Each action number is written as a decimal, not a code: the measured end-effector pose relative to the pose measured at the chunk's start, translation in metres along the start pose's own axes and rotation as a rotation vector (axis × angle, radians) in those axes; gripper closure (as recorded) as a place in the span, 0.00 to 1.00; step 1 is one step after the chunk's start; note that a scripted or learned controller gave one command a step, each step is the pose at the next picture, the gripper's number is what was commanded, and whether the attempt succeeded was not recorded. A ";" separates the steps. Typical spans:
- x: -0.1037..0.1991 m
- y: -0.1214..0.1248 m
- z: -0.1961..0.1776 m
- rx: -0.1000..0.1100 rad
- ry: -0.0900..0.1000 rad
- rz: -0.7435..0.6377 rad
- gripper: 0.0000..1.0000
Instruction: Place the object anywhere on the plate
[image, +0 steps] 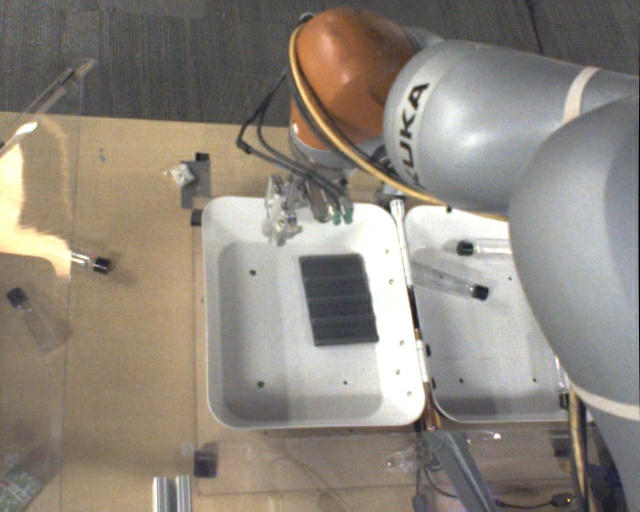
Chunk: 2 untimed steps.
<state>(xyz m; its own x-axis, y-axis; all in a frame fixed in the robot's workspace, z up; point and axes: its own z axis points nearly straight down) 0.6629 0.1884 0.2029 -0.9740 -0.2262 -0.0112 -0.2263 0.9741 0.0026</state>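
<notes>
My jaws (283, 215) hang over the back-left part of the left bin (230, 330), near its far rim. They look slightly apart w/ nothing between them, tho the view is small & a bit blurred there. Cables (262, 140) loop from the orange band (345, 70) down toward the wrist.

The plate (339, 299), a dark ribbed rectangle, lies flat on the floor of the left bin, a bit right of centre, just in front & to the right of my jaws, not touching them. Nothing sits on it.

In the right bin (490, 380) I see 2 clear tubes w/ black caps: 1 tube (485, 247) near the back, partly under my arm (520, 110), & a 2nd tube (450, 284) lying at a slant nearer the wall shared by the 2 bins. Both lie well apart from the plate, w/ the bin walls between.

On the table (130, 380), left of the bins, 2 more small capped vials: 1 vial (90, 263) near the bright glare patch, another vial (28, 312) closer to the left edge. A small black block (205, 461) sits at the front-left corner of the left bin.
</notes>
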 end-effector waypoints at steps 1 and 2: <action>-0.017 0.042 -0.014 -0.001 -0.001 -0.315 1.00; -0.017 0.045 0.024 -0.002 0.002 -0.535 1.00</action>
<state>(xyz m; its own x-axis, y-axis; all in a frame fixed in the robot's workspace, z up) 0.6694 0.2363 0.1789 -0.7228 -0.6910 -0.0099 -0.6911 0.7228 -0.0009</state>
